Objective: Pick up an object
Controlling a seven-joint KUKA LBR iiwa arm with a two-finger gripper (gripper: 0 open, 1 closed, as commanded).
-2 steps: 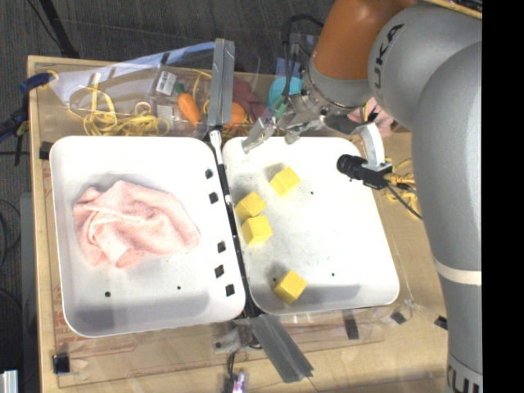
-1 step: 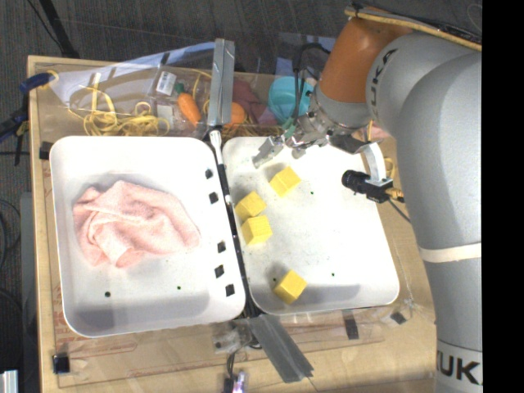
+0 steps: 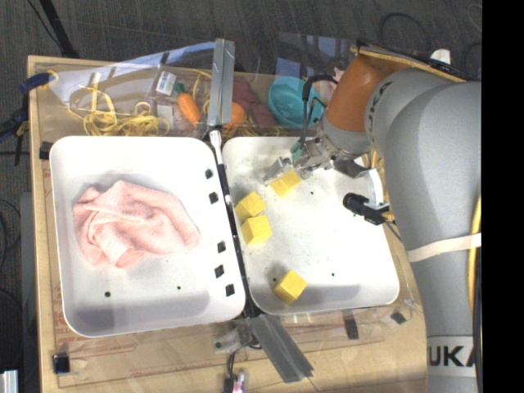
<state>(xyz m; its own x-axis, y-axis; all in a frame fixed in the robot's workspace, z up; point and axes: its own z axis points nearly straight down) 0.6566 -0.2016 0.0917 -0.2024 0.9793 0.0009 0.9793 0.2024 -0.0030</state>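
Observation:
Several yellow blocks lie in the right bin (image 3: 360, 281). One block (image 3: 286, 185) sits near the bin's back edge, two more (image 3: 250, 205) (image 3: 256, 231) lie close together by the left wall, and another (image 3: 290, 286) rests near the front. My gripper (image 3: 289, 166) is low in the back of the right bin, just above and touching or nearly touching the back block. The grey arm with its orange band (image 3: 354, 97) comes down from the right. A crumpled pink cloth (image 3: 131, 222) lies in the left bin (image 3: 74, 301).
Behind the bins lie clear plastic bags with yellow rubber bands (image 3: 110, 113), an orange item (image 3: 189, 106) and a teal object (image 3: 288, 101). A black part (image 3: 363, 206) of the arm overhangs the right bin's right side. A metal divider (image 3: 219, 80) runs between the bins.

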